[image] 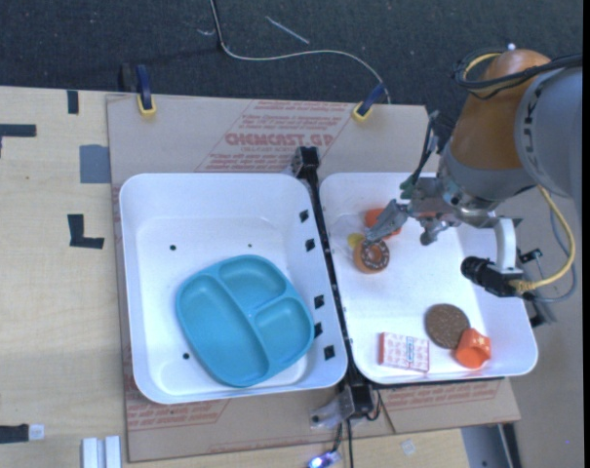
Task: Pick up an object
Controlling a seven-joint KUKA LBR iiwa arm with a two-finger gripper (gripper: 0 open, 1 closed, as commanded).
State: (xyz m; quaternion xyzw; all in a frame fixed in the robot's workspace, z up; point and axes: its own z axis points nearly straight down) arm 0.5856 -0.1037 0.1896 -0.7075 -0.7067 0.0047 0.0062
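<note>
In the right bin (490, 261), my gripper (412, 226) hangs over the upper left part with its fingers (389, 222) spread open and nothing between them. A small orange object (374, 216) lies at the tip of the left finger, partly hidden by it. Just below that sits a sprinkled donut (373, 254). Toward the bin's front lie a brown cookie (447, 325), an orange cup (473, 349) and a pink-and-white packet (404, 351).
A blue divided plate (244, 318) lies in the left bin (148, 213). A black divider (319, 252) runs between the two bins. The arm's grey and orange body (499, 125) looms over the right bin's far right corner, with cables beside it.
</note>
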